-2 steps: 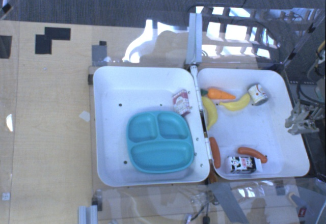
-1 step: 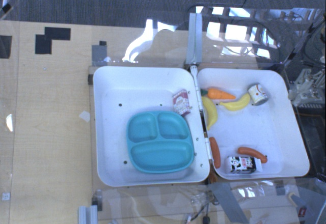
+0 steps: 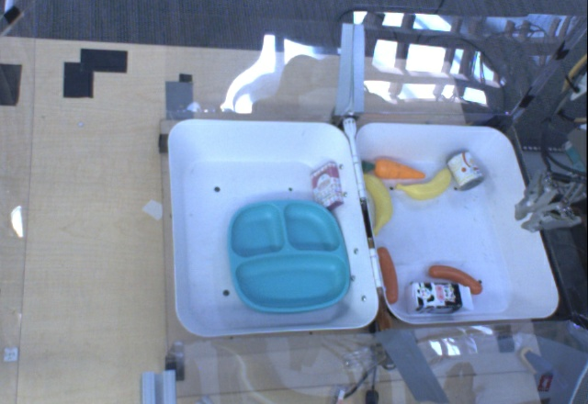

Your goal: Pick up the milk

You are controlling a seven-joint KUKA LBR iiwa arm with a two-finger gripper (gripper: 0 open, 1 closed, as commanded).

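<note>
Milk carton [image 3: 440, 297] at right bin's [image 3: 514, 209] 6 o'clock, sausage [image 3: 455, 277] touching above, gripper [image 3: 549, 207] at 3 o'clock rim

Two bins are set side by side on the bench. In the left bin [image 3: 197, 200], a divided plate [image 3: 289, 255] is placed toward the near right, and a small packet [image 3: 327, 184] is leaned against the right wall behind it. In the right bin [image 3: 514, 237], a carrot [image 3: 399, 170], two bananas [image 3: 404, 191] and a can [image 3: 465, 170] are grouped at the far side. The milk [image 3: 439, 297] is laid near the front wall, with one sausage [image 3: 455, 277] just behind it and another [image 3: 389, 273] to its left. The gripper [image 3: 544, 206] is positioned over the right rim.
</note>
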